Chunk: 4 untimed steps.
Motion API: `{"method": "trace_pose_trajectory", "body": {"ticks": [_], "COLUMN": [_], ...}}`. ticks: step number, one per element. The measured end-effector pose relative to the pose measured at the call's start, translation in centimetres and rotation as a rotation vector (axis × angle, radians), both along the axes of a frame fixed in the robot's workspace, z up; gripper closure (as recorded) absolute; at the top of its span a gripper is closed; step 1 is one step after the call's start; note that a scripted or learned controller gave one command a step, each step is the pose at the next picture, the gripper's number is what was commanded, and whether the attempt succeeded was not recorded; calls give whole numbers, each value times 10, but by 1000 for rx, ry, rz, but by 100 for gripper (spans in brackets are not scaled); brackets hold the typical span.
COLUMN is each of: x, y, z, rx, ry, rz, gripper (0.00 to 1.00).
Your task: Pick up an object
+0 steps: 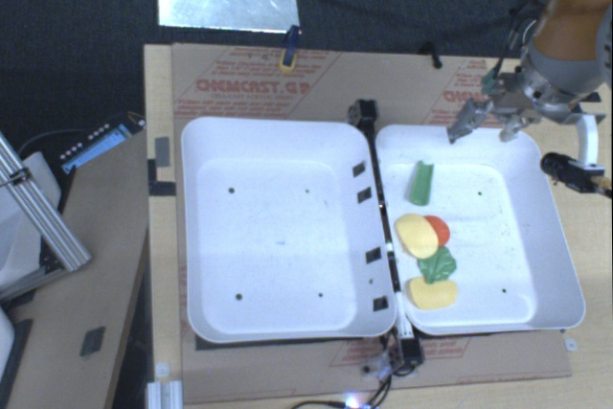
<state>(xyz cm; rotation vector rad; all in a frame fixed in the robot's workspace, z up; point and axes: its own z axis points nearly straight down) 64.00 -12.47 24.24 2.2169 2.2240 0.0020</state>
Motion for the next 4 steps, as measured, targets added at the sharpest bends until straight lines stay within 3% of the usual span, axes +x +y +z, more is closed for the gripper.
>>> {"method": "trace_pose_trajectory", "body": {"ticks": [1, 2, 3, 4], "x": [13, 14, 30, -82], "y": [119, 110, 194, 270], "z": [-61, -46, 161, 171], "rx": [5, 1, 4, 5], "ry": [4, -3, -21, 2], "rz": [12, 2, 9, 11], "gripper": [0, 100, 100, 100]}}
